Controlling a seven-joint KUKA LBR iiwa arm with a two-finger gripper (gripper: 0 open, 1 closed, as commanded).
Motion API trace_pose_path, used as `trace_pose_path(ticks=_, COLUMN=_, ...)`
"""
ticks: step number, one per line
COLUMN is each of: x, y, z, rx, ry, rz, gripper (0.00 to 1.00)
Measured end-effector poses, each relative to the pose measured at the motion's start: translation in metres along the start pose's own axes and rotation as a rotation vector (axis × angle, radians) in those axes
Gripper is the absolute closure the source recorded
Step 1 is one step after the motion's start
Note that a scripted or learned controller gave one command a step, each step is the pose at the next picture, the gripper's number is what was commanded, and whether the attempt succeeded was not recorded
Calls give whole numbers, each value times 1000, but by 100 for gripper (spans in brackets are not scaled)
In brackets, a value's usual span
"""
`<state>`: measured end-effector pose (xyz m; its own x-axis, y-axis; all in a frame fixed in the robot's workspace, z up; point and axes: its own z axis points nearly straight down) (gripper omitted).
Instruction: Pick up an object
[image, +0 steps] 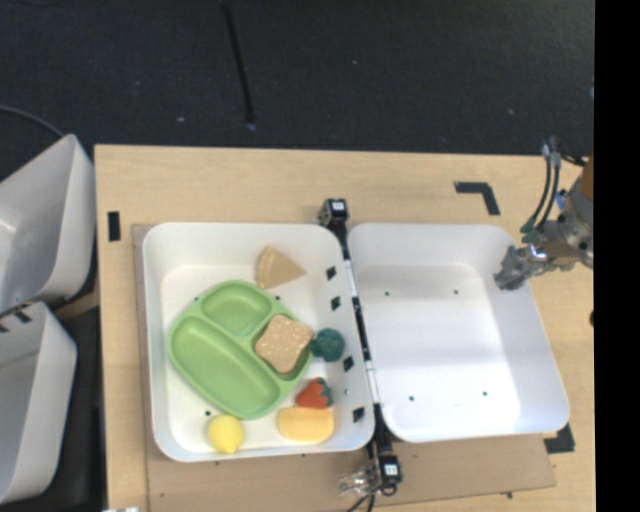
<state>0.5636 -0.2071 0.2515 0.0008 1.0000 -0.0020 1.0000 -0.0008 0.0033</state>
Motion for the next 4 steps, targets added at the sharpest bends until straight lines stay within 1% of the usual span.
trace_pose_path(ticks=1, x=51, y=15, z=11, rx=2, ry=1, rz=-6, gripper=100)
trace_pose_path(ticks=2, x=95, y=30, z=3, rx=1, ry=2, rz=-7, gripper=100)
trace_pose_path(ticks=3, x=151, y=50, z=-4, rx=0, ry=3, rz=-9, gripper=100)
trace_pose_path(ticks=4, x=203, y=74, z=9, rx=2, ry=2, rz=-8, gripper=100)
